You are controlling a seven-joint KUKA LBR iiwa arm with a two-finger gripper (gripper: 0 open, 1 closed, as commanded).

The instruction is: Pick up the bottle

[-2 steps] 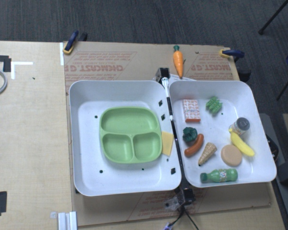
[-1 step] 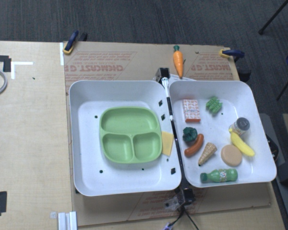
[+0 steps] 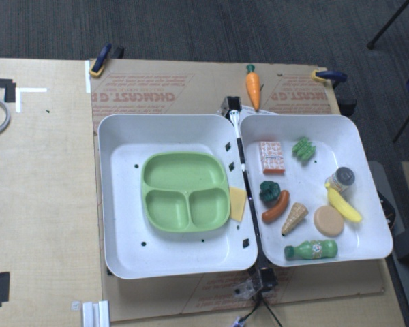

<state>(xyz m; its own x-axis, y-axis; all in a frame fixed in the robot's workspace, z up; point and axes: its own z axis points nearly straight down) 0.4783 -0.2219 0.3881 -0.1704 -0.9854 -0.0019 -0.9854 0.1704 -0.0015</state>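
Two shallow white bins sit side by side, and the task's thing is in the right bin (image 3: 372, 182). The bottle (image 3: 311, 250), green with a pale label, lies on its side against that bin's near wall, cap end pointing left.

Just beyond it are a round tan bun (image 3: 328, 221) and a waffle cone (image 3: 293, 217), both near but apparently not touching it, though the slant makes that gap hard to judge. A sausage (image 3: 275, 207) and a banana (image 3: 343, 204) lie a little farther back. Next come a small jar (image 3: 342, 178) and a dark green broccoli piece (image 3: 269, 190), with a red-and-white box (image 3: 271, 157) and a leafy green toy (image 3: 303, 148) toward the far wall. In the left bin (image 3: 106, 182) rest a green divided plate (image 3: 186, 191) and a yellow wedge (image 3: 238, 204). A carrot (image 3: 252, 87) lies on the bench beyond both bins.

Whether the gripper is spread or closed I cannot tell.

The risks, as I judge them: the near wall leaves little room on that side, so a descent could strike the rim. A round bottle on its side may also roll or squirt out of a closing pinch, and a grasp placed too far back could catch the bun or cone instead.
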